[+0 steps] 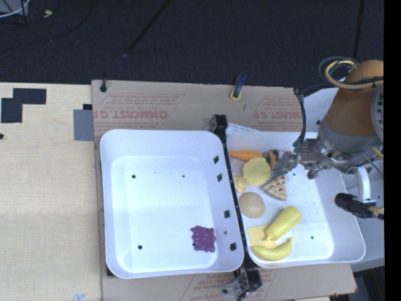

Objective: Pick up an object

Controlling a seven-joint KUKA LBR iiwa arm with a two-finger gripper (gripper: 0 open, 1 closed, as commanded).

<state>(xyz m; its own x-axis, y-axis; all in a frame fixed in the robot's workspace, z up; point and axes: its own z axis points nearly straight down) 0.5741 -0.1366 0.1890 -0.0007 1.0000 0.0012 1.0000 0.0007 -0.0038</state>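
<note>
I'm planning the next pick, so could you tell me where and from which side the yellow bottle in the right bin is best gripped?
Grip the yellow bottle across its wide body, from above. It lies tilted, the neck ending near the banana; the upper body looks freer.

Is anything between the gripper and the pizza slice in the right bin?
Nothing visible. The gripper sits just above the pizza slice with bare bin floor between; the yellow round piece lies to its left, the carrot farther up-left.

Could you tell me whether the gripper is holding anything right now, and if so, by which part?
It cannot be told. The gripper sits low in the right bin beside the pizza slice and yellow disc, but no object is visibly held.
</note>
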